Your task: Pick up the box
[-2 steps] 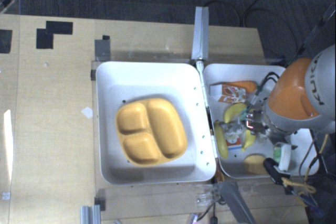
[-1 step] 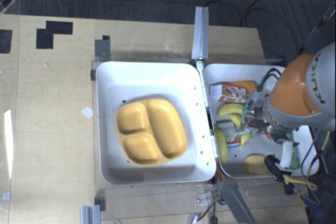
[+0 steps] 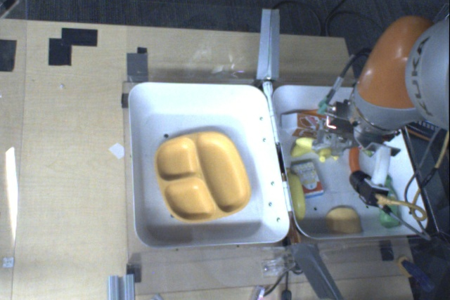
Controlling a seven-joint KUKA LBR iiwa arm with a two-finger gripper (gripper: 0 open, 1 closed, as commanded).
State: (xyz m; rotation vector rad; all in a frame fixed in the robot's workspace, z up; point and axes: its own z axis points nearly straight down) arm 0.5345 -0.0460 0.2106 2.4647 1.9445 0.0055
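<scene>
Pincer [image 3: 325,144] low in right bin [image 3: 281,103], at 12 o'clock of box [image 3: 307,177]; whether wide or narrow, cannot tell.

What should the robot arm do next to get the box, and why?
Probably lower straight down. The gripper hangs over the right bin, just above the box, and nothing shows between its fingers yet. The box lies crowded among other things, so a small careful drop seems best.
</scene>
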